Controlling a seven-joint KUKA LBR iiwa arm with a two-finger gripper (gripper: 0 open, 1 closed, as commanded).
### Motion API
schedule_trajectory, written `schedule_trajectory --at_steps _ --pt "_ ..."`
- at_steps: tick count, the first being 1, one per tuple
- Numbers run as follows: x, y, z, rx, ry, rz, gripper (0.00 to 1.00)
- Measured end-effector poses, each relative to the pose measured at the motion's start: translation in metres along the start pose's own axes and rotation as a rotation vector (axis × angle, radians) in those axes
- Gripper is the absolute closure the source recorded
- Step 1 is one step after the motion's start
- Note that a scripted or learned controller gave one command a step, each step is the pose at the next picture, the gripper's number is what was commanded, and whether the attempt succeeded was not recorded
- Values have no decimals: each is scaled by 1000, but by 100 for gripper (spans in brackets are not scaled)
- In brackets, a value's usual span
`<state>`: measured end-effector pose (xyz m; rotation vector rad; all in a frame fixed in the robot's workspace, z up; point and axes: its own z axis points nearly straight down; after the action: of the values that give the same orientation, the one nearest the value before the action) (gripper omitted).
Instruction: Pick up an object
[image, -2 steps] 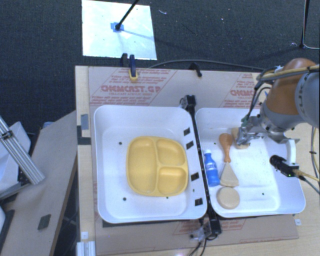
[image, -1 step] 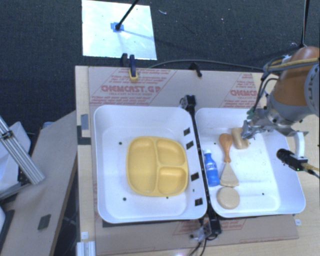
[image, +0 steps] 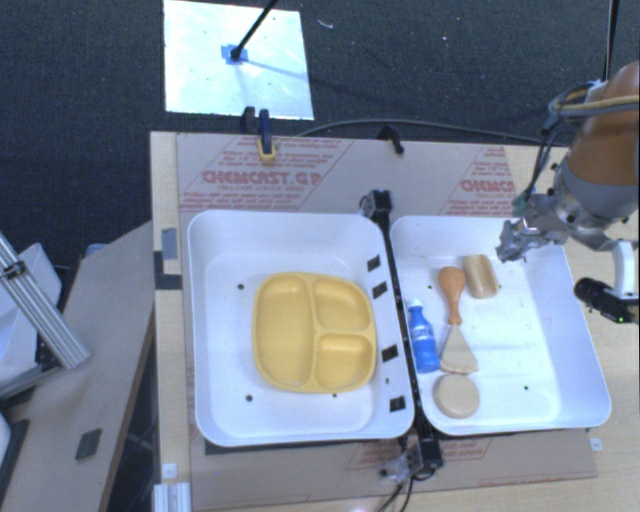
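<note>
In the right bin (image: 560, 330) lie a blue bottle (image: 423, 337) with a white cap, a wooden spatula (image: 457, 320), a tan bread-like piece (image: 480, 275) and a round beige disc (image: 457, 396). My gripper (image: 515, 243) hangs over the bin's far right part, just right of the bread-like piece and apart from it. I see nothing between its fingers.
The left bin (image: 220, 400) holds a yellow divided plate (image: 314, 331). A black clip strip (image: 385, 300) joins the two bins. A blue and yellow clamp (image: 265, 135) sits at the board's far edge, and a metal rail (image: 40, 310) stands at the left.
</note>
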<state>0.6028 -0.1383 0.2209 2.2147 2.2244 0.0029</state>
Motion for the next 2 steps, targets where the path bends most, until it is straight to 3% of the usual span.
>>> schedule_trajectory --at_steps 2 --pt "97 -23 3 3 2 -3 100"
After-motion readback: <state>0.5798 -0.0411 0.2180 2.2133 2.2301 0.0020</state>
